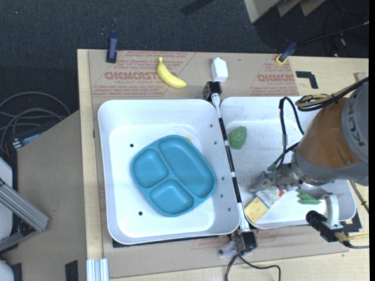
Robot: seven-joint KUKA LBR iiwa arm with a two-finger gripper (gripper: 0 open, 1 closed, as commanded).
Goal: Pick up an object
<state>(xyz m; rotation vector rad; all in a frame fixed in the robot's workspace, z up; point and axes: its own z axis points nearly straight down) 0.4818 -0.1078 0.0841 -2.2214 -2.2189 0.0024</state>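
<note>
Camera view, arm: you see the grey arm (343, 142) with its orange band reaching in from the right, low over the right bin (263, 113).
Camera view, gripper: the gripper (274, 183) sits near the front left part of the right bin, just above a yellow and white tube.
Camera view, fingers: you cannot tell whether they are spread or pressed together; the wrist and cabling blur that spot.
Camera view, yellow and white tube (262, 202): it lies tilted at the front left corner of the right bin, its upper end right under the gripper; you cannot tell if they touch.
Camera view, green lump (237, 137): it rests in the right bin by the left wall, well apart from the gripper.
Camera view, small green piece (307, 199): it lies in the right bin just right of the gripper, beside the arm.
Camera view, blue divided plate (171, 175): it lies flat in the middle of the left bin (117, 119), three compartments facing up.
Camera view, banana (169, 76): it lies on the counter (85, 174) behind the left bin, outside both bins.
</note>
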